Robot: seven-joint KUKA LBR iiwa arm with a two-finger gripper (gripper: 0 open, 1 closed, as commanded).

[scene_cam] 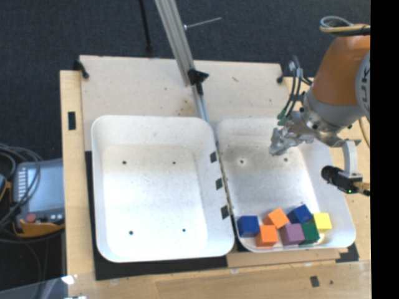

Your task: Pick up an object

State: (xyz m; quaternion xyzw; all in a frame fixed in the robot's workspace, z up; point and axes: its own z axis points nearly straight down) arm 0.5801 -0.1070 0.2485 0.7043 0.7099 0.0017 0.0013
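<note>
- Claw [282, 143] of the grey and orange arm [336, 80] hangs over the upper part of the right bin [262, 173], at centre right of the frame; whether it is open or closed cannot be told, and nothing shows in its grasp.
- Below it lies a bare stretch of speckled white bin floor.
- Well apart from the claw, in the lower right corner of that bin, sits a huddle of small blocks: a blue block [248, 225], an orange block [277, 217] and a second orange block [267, 235], a purple block [291, 233], a green block [310, 232], a dark blue block [301, 213] and a yellow block [322, 222].
- Just beside the right bin, the left bin [156, 185] takes the frame's centre left.
- A slanted metal rail [174, 33] runs from the top of the frame down to the gap between the bins.
</note>
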